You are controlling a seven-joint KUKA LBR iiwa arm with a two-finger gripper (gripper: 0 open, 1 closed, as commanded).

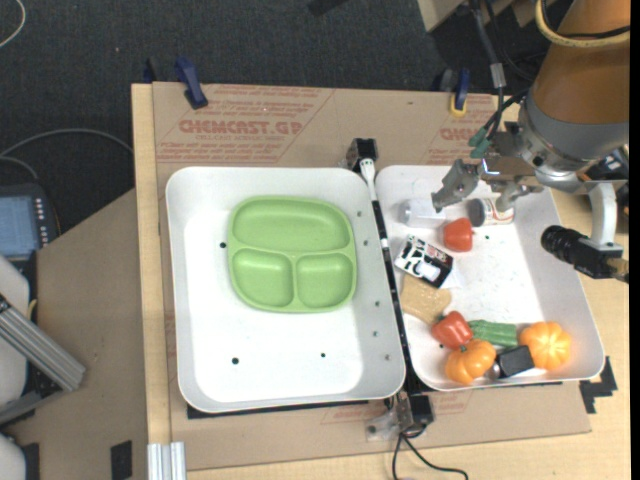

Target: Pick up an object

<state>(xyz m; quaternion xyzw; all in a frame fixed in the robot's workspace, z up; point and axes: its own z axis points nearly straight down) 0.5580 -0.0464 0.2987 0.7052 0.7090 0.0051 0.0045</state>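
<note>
- While the gripper [478, 190] hangs over the right bin [560, 298], its fingers [452, 185] stand spread apart with nothing between them.
- A small red toy [458, 234] lies in that bin just below the fingers.
- Nearer the bin's front edge sit a red pepper [450, 328] and two orange pumpkins [546, 343].
- The green divided tray [292, 253] lies in the left bin [200, 298].

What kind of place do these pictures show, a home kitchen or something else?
Probably a robotics lab bench, not a kitchen: two white bins sit on a board held by blue clamps, cables run across the dark floor, and a robot arm reaches over toy food such as a small pumpkin.
</note>
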